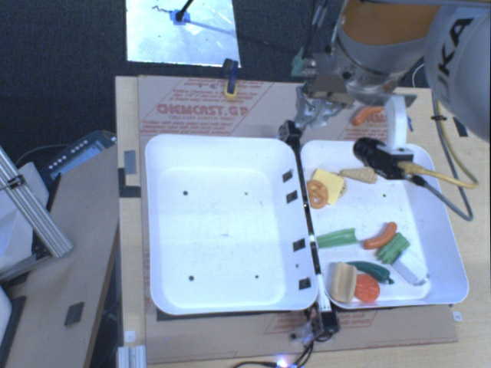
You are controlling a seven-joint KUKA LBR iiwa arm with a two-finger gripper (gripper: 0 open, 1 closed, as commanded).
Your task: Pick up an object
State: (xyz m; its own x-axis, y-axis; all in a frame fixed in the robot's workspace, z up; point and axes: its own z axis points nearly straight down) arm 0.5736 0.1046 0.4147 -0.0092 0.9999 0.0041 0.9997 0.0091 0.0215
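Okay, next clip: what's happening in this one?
A KUKA arm reaches in from the right, with its gripper hanging over the far edge of the right bin. That bin holds toy food: a cheese wedge, a sausage, a tomato and green vegetables. Nothing looks picked yet.

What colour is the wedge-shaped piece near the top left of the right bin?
Yellow: the cheese wedge shows best in the camera view, beside a pretzel.
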